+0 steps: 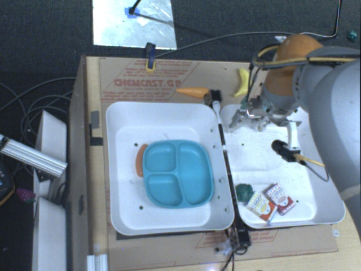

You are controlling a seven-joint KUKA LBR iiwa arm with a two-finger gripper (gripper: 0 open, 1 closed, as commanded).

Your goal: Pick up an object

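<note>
A robotics lab: cardboard-lined bench, loose cables, calibration sheet.

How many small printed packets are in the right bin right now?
2: one packet with yellow print and one packet with red print, side by side at the right bin's near edge, beside a dark green object. The arm may hide others.

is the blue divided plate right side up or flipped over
Right side up. The blue divided plate lies flat in the left bin with its three compartments facing up.
</note>
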